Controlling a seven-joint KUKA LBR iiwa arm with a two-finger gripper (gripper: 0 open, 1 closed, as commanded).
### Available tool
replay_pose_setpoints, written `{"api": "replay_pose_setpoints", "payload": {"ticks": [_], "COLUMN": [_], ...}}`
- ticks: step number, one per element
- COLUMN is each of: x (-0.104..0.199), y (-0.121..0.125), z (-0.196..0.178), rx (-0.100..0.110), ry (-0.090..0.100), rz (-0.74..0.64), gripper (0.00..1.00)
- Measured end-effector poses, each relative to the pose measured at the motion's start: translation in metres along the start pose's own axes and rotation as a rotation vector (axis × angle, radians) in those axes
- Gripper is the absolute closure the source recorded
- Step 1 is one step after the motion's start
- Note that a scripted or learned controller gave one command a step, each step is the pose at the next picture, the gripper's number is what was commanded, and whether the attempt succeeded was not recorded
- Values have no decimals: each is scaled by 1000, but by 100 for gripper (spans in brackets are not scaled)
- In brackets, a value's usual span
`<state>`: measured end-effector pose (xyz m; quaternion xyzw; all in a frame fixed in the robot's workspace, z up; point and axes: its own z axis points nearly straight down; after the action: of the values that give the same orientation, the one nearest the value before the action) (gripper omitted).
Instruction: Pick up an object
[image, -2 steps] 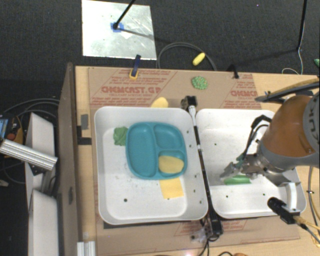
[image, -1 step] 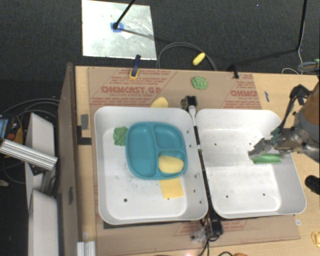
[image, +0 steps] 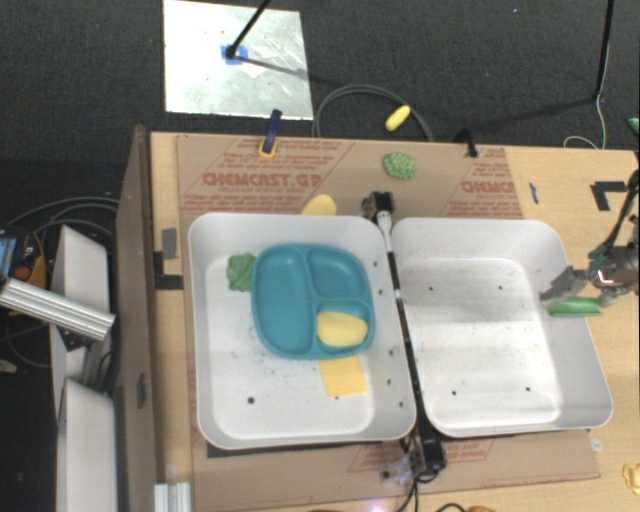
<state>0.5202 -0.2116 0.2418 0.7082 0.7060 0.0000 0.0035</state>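
Watching from here, I judge the pick barely begun: the two-finger gripper (image: 578, 290) hangs at the right white bin's (image: 480, 400) far rim beside a slim green object (image: 574, 308); I cannot tell the jaws' state. The yellow rounded piece (image: 341, 327) sits untouched in the teal divided plate (image: 285, 300).

Lying open across its floor: shallow white right-hand bin (image: 490, 340), reachable from above. Crowding the shallow white left-hand bin (image: 215, 300): teal divided plastic plate (image: 290, 300), yellow rounded lump (image: 342, 328) sitting in it, flat yellow square (image: 345, 377) touching its near edge, green leafy piece (image: 241, 270) just beside it.
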Motion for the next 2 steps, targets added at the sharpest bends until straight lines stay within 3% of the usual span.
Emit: {"api": "replay_pose_setpoints", "payload": {"ticks": [1,2], "x": [5,14], "y": [0,47], "z": [-12,1], "rx": [-1,-1], "ry": [2,3], "rz": [-9,-10], "gripper": [100,100]}}
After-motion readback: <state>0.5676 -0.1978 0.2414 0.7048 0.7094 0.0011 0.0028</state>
